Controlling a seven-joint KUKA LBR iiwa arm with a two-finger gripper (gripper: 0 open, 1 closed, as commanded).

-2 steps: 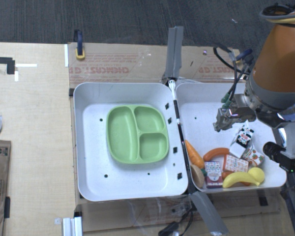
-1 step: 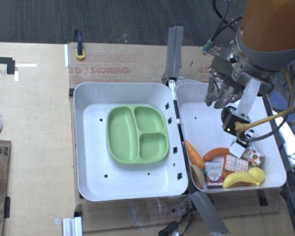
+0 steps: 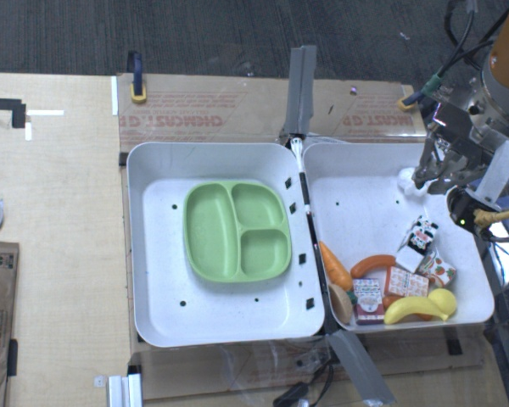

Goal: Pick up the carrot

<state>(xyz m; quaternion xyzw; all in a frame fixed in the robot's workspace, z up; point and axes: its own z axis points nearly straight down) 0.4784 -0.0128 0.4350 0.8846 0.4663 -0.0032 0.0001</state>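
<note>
Carrot (image 3: pixel 335 265) lies against right bin's (image 3: pixel 356 172) left wall

A pale wooden tabletop (image 3: pixel 59 185) fills the left and lower part of the view, with dark grey carpeted floor (image 3: pixel 195 15) beyond its far edge. A flattened brown cardboard sheet (image 3: pixel 212 108) lies on the tabletop, clipped by a blue-and-yellow clamp (image 3: pixel 136 79). Lighting is even.
</note>
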